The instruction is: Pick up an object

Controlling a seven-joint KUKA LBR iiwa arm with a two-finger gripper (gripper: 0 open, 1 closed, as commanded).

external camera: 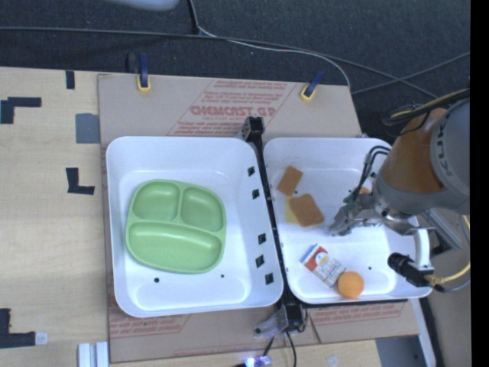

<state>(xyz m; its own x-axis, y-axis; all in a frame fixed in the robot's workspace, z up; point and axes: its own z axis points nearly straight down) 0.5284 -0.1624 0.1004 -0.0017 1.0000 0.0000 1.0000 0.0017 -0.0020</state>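
The right bin (336,153) holds several small objects: a brown cracker-like square (289,180), a toast-coloured slice (306,209) over a yellow piece, a white and red packet (324,264) and an orange ball (351,284). My gripper (344,222) is low inside this bin, to the right of the toast slice and above the packet. Nothing shows between its fingers. The arm's orange band (412,163) rises behind it at the bin's right side.
The left bin (122,159) carries a green divided plate (176,225). A black divider with clips (263,220) runs between the bins. Cables (267,48) cross the dark floor behind the cardboard sheet. The arm's body covers the right bin's right edge.
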